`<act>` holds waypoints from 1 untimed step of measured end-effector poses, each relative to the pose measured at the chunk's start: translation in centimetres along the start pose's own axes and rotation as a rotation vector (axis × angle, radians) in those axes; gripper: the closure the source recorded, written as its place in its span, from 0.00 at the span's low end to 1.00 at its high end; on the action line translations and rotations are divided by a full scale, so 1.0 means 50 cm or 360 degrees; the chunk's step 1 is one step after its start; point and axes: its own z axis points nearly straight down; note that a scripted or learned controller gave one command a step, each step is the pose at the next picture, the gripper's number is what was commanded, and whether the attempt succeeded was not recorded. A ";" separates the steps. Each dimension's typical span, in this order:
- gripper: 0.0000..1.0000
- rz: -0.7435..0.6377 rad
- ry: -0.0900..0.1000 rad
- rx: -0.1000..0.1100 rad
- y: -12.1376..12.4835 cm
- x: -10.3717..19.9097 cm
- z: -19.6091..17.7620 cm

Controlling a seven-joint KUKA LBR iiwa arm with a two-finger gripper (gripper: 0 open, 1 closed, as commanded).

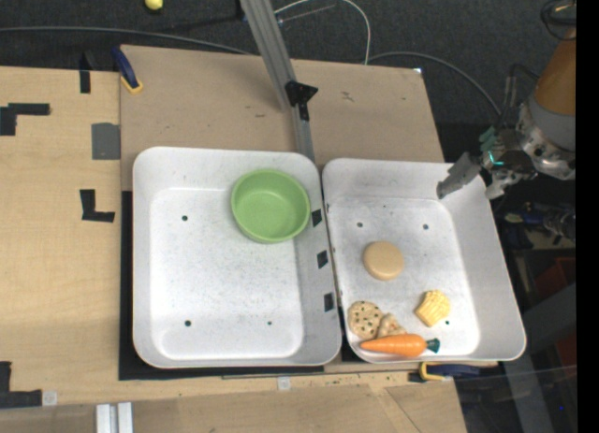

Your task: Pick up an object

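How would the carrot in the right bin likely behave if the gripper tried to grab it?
The carrot looks smooth and tapered, so it may slip or roll. It lies against the bin wall beside the cracker, which probably leaves little finger room.

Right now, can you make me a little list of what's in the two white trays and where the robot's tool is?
left bin: green bowl, near its back right corner
right bin: round tan cookie in the middle; yellow corn piece toward the front right; dotted cracker and carrot at the front edge
tool: above the right bin's back right corner, nothing seen in it
arm: reaches in from the right
task: not yet done, all things lie in the bins
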 end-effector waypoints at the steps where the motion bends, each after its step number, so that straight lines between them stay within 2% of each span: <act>1: 0.00 0.0000 0.0000 0.0000 0.000 0.000 0.000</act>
